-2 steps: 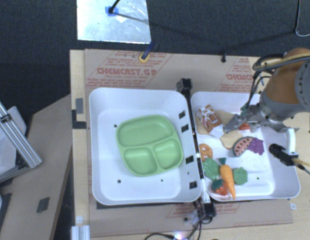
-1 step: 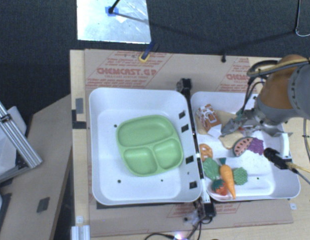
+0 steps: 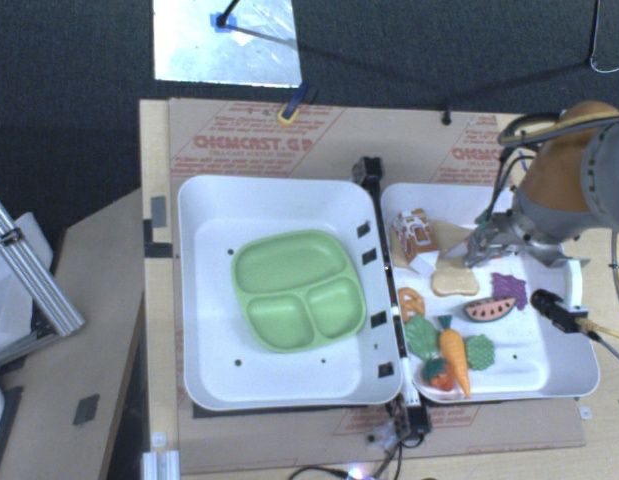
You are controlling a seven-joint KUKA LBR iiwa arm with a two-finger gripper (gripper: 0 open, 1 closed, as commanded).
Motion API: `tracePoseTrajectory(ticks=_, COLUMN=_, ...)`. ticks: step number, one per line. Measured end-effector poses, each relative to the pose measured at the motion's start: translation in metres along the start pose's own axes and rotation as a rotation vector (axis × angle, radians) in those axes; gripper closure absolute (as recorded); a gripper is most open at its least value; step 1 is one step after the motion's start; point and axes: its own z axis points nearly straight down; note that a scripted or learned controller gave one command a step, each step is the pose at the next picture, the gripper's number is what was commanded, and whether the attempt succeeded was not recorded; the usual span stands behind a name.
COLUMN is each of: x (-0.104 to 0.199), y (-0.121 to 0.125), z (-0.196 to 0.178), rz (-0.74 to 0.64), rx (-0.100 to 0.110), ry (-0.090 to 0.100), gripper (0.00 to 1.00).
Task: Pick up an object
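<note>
My gripper (image 3: 476, 251) hangs low over the right bin (image 3: 569, 373), having reached in from the right. Its tip is just above a tan bread slice (image 3: 454, 282) and beside a pale tan wedge (image 3: 445, 236). A gingerbread-house toy (image 3: 412, 232) lies to the left of it. To the lower right of it are purple grapes (image 3: 508, 289) and a watermelon slice (image 3: 486, 309). Further forward lie a pretzel (image 3: 411, 301), broccoli (image 3: 421, 335), a carrot (image 3: 453, 355) and a green leafy piece (image 3: 479, 351). Nothing is seen lifted off the bin floor.
The left bin (image 3: 204, 268) holds a green divided plate (image 3: 297, 289). A black-clipped divider wall (image 3: 381, 268) separates the two bins. A small red toy (image 3: 436, 372) sits at the right bin's front left corner. The arm's grey body (image 3: 579, 183) overhangs the right bin's far right side.
</note>
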Motion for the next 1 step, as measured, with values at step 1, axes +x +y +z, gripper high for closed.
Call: tracePoseTrajectory(ticks=1, x=0.005, y=0.0113, z=-0.0556, rz=-0.004, rx=0.006, ry=0.001, gripper=1.0)
